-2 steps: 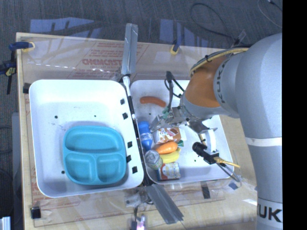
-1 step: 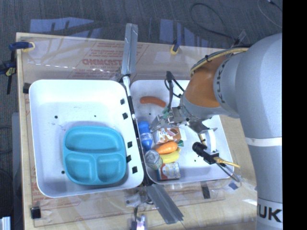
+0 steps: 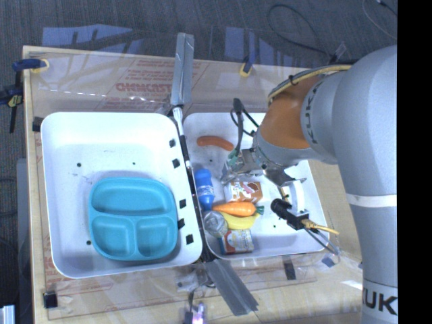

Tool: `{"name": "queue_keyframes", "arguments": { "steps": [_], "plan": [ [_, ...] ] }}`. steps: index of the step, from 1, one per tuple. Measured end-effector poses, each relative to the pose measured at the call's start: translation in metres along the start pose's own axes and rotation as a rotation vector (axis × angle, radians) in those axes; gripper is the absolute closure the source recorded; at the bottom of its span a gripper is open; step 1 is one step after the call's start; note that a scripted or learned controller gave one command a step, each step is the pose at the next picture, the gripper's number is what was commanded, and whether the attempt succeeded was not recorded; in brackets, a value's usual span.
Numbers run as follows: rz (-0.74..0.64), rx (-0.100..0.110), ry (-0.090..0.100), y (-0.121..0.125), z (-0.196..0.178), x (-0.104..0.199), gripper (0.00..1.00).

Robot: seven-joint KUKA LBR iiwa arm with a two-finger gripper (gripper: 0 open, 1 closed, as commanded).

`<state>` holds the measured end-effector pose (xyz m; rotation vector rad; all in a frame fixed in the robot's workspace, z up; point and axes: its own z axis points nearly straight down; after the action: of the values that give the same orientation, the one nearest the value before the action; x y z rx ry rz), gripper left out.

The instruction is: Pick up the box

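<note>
The box is small, white and orange-red with a printed picture, and lies in the middle of the right bin. My gripper hangs directly over the box's far edge, below the orange wrist band. The wrist hides the gripper's tips, and whether it touches the box cannot be made out. An orange carrot-shaped toy lies against the box's near edge.
The right bin also holds a sausage, a blue bottle, a can, a yellow banana-like piece and a packet. A blue divided tray sits in the left bin. A black part with cable sticks out beside the wrist.
</note>
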<state>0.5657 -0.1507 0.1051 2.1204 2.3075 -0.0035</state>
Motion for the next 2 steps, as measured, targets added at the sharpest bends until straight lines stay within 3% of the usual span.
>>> {"name": "queue_keyframes", "arguments": {
  "steps": [1, 2],
  "plan": [
    [-0.01, 0.005, 0.007, -0.056, -0.095, 0.009, 1.0],
    [-0.063, 0.006, 0.008, -0.084, -0.117, 0.059, 1.0]
  ]
}}
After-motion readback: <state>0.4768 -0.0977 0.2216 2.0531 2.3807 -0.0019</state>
